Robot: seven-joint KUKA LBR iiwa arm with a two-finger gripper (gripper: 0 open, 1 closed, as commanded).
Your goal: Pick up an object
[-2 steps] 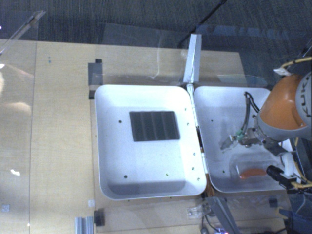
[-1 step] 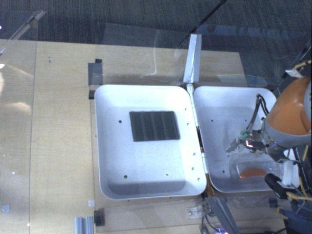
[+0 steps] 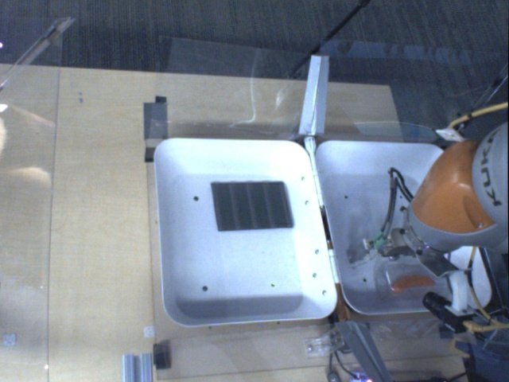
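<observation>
Low in the right bin (image 3: 350, 181), the hand (image 3: 390, 249) sits beneath the arm's wrist, reaching down toward the bin floor near its front half. How wide it stands cannot be told, for the wrist and a tangle of wires hide it. Just in front of the hand lies a small orange-red object (image 3: 410, 282) inside what looks like a clear wrapper, resting on the bin floor; whether the hand touches it cannot be told. Above the hand, the orange band (image 3: 445, 193) bulges over the bin's right side, and the grey arm (image 3: 493, 169) enters from the right edge, tilted down and leftward. Black cables run from the wrist along the hand. Beside it, the left bin (image 3: 183, 213) holds a dark ribbed rectangular pad (image 3: 251, 205) lying flat near its middle. Both bins rest side by side on the pale wooden tabletop (image 3: 87, 237).
</observation>
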